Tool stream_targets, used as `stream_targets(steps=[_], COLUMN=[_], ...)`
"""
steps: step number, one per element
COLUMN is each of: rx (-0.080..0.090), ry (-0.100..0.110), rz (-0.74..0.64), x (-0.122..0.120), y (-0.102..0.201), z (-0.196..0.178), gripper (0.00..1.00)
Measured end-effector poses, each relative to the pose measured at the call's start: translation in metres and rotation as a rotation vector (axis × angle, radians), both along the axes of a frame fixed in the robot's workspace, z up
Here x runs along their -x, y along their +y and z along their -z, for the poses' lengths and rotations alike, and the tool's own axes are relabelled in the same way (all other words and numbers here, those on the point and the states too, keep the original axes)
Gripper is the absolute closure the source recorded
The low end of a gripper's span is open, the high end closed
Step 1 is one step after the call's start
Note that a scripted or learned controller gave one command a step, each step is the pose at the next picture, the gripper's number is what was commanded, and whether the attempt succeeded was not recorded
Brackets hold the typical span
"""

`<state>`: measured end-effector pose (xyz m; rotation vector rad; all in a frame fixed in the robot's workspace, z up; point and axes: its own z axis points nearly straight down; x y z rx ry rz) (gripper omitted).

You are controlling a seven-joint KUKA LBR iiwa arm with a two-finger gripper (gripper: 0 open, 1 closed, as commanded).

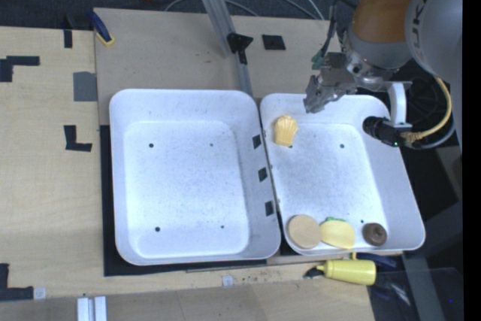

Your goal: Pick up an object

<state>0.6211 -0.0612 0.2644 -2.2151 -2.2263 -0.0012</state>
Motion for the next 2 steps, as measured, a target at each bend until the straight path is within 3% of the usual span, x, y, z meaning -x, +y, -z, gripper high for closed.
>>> stream_targets(steps=[2], rx=[0.001], ry=[0.002], rz=[0.001], x=[-0.004], y=[0.095], z=[0.029], gripper=[1.0])
